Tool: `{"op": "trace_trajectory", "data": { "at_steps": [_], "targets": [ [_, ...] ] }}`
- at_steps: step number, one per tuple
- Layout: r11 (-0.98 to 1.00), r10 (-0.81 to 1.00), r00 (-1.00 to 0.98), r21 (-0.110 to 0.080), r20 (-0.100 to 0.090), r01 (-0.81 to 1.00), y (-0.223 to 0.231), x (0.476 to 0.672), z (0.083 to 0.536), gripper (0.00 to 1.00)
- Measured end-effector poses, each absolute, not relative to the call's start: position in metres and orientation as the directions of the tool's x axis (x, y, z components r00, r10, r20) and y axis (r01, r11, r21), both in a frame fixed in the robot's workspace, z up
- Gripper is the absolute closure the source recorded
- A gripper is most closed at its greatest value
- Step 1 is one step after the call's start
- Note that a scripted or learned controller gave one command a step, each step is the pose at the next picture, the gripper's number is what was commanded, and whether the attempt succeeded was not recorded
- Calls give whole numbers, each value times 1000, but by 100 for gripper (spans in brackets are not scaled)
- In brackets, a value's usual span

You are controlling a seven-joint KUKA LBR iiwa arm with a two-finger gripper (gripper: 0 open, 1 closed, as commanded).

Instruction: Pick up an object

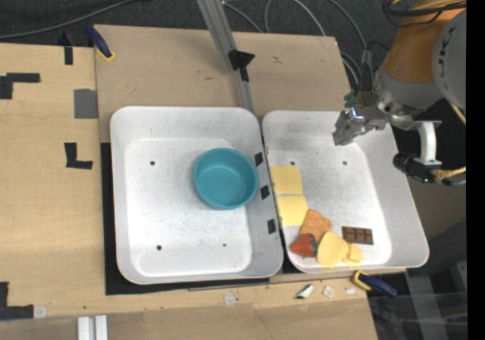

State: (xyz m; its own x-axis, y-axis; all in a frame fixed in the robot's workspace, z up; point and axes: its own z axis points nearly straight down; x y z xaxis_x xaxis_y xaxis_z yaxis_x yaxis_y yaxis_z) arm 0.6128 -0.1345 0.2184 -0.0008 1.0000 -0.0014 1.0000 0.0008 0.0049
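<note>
Since nothing can be seen between the fingers of the end effector (350,130), the pick is judged not yet begun; whether those fingers are spread or closed cannot be told at this size. It is poised over the upper part of the right bin (394,194), well apart from the candidate objects. These are gathered toward the near edge of that bin: two yellow blocks (288,193), an orange piece (316,222), a red piece (303,246), a yellow fruit-like shape (332,249) and a brown bar (357,235). A blue bowl (224,178) is seated in the left bin (144,202). Approach, descent, closure and lift are all left.
</note>
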Motion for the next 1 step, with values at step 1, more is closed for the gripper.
{"op": "trace_trajectory", "data": {
  "at_steps": [1],
  "targets": [
    [2,1000,-2,5,-1,1000,-134,614,272,100]
  ]
}}
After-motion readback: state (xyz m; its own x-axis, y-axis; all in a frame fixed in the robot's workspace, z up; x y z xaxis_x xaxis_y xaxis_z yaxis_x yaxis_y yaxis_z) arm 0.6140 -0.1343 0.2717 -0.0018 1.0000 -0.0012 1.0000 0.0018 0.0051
